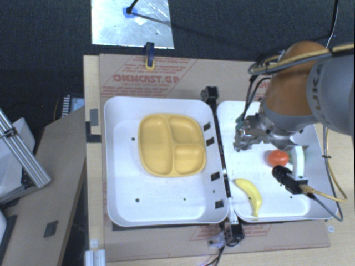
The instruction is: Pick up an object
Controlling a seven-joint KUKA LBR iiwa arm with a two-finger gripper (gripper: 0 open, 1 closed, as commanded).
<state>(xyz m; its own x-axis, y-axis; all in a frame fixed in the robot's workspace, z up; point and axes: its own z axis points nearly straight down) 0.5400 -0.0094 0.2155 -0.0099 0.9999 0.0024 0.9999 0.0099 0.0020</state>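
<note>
The gripper [244, 139] hung over the right bin [233, 115], its jaws' state unreadable. The tomato [278, 158] and banana [250, 193] lay near it; a round tomato might roll from closing jaws.

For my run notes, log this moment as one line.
arm: over right bin | gripper: above bin floor, nothing seen held | banana, tomato: lying in right bin | yellow tray: left bin

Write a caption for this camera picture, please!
Robot arm reaches over the right bin beside a banana and tomato; a yellow plate sits in the left bin.
</note>
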